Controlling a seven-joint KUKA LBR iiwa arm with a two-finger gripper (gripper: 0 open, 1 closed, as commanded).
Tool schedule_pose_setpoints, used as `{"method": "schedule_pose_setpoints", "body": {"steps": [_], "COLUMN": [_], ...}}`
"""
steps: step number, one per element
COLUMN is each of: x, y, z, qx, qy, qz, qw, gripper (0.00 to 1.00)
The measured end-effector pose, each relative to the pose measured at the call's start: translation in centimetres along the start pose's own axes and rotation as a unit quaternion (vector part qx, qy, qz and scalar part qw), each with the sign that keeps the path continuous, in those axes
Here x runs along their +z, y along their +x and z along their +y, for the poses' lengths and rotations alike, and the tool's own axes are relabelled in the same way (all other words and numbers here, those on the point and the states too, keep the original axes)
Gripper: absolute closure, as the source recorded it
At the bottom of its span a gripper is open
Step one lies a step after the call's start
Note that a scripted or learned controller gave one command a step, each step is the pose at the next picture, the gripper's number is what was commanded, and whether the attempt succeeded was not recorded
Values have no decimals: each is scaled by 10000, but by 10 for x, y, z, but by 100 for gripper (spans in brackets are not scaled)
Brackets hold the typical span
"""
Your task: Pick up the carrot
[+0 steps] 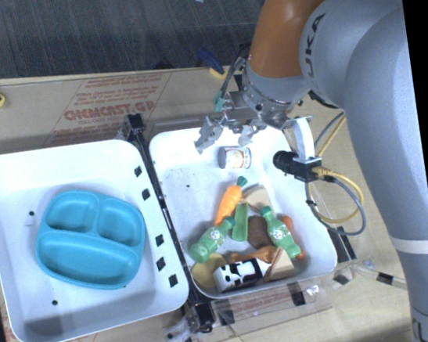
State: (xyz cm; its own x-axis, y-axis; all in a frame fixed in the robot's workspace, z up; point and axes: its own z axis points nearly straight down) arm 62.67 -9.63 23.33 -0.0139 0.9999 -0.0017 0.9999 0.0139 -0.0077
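Carrot [228,201] in right bin [191,177], centre-right of frame, gripper [228,127] above it and apart

Camera view: toy carrot, likely light, stiff, smooth plastic; lies slantwise, green top up-right, lower end against a green bottle [211,242] on the pile. Best hold looks like across the orange mid-body, which lies bare. Gripper sits toward the bin's upper edge, beside a small can [235,157], fingers spread, nothing between them
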Motion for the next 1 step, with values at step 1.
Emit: {"method": "schedule_pose_setpoints", "body": {"steps": [1], "x": [107], "y": [-17], "z": [-56], "qx": [-562], "qy": [48], "qz": [-1], "qw": [9984], "gripper": [0]}}
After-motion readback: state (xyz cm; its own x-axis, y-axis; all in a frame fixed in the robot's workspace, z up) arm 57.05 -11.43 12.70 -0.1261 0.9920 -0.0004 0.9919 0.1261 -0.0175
